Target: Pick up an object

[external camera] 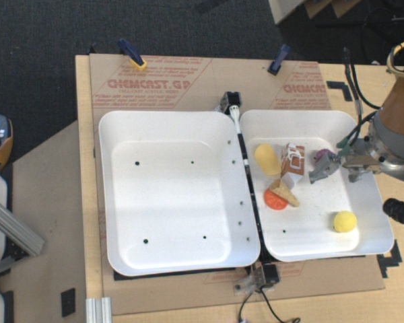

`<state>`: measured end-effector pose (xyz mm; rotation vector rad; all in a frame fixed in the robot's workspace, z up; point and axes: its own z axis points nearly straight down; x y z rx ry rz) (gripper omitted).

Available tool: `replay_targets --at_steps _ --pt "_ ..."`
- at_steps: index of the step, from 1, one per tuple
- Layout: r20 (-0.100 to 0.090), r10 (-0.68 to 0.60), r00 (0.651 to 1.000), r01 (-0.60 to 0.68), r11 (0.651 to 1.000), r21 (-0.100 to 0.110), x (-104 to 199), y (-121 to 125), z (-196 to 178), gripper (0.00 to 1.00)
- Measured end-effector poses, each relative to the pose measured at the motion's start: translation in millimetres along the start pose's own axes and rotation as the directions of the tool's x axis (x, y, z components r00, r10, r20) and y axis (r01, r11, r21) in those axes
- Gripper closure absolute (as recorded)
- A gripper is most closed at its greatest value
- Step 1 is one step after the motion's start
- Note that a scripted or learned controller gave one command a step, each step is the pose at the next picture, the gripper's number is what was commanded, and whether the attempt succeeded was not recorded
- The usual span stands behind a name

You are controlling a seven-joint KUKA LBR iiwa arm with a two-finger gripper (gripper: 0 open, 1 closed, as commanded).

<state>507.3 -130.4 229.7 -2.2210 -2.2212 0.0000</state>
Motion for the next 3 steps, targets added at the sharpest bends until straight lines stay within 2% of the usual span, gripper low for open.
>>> replay_targets --at_steps 1,2,3 --pt "-0.004 -0.001 1.0 0.001 1.0 0.006 32.4 -7.0 149.3 0.0" --pt "0.003 -0.003 1.0 0.003 1.0 -0.007 30.9 67.2 144.6 0.0" --pt "0.009 -0.001 1.0 0.001 1.0 0.005 33.2 136.7 145.8 0.0"
